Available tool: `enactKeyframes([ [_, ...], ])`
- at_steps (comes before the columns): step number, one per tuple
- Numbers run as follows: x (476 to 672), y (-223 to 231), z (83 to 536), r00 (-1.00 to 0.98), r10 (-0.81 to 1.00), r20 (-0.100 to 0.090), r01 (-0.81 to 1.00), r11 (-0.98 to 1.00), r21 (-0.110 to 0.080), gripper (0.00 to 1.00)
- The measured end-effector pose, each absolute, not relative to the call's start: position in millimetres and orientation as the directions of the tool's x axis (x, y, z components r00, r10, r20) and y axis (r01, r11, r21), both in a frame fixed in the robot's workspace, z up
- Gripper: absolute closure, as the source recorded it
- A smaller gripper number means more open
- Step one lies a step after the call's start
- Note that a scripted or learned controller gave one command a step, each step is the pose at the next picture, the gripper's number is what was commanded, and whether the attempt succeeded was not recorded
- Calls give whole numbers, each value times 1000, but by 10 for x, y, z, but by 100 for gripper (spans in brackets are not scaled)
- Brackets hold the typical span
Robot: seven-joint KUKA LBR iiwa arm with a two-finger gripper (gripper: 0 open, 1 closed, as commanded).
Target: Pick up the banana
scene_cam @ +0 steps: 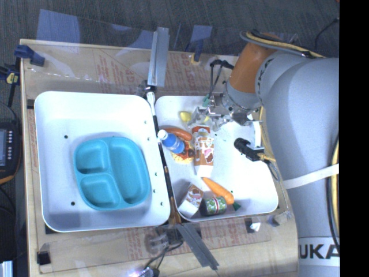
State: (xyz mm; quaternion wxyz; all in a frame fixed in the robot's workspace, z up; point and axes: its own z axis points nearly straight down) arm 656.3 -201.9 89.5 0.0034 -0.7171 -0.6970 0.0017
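End effector [209, 113] low over right bin [262, 180], near its far edge; finger state cannot be told. Banana [185, 117] lies just beside it near the far-left corner. Left bin [52, 149] holds blue tray [110, 172].

Robotics lab, grey arm [300, 126] over bench [86, 74], two white bins [52, 114]

blue tray [110, 173] in left bin [49, 114] | carrot [218, 190], bottle [172, 142] in right bin [259, 183]
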Motion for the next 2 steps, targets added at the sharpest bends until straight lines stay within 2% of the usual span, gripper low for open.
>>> enactKeyframes([
  [1,6561,-1541,889,134,991,1,991,-134,-9,0],
  [2,6560,-1531,964,128,992,2,992,-128,-14,100],
])
